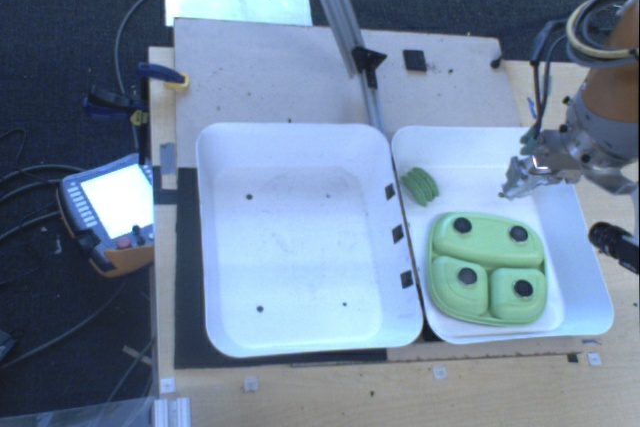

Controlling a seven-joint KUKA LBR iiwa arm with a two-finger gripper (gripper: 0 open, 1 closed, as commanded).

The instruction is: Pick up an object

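- Lying low in the right bin (580, 215), nearest the camera: a green moulded tray (488, 268) with four dark-dotted humps, flat on the floor and taking up most of it, probably too broad to pinch easily.
- Resting just beyond that tray, near the bin's left wall: a small ribbed green piece (420, 185), apart from the tray and free on all sides, likely the easier pick.
- Hovering over the same bin's far right part, beyond the tray: the gripper (520, 181), carrying nothing, tips pointing down; open or closed, impossible to tell.
- Sitting left of the right bin, rims touching: the left bin (215, 215).
- Lying left of the left bin: a teach pendant (108, 213), screen glowing.
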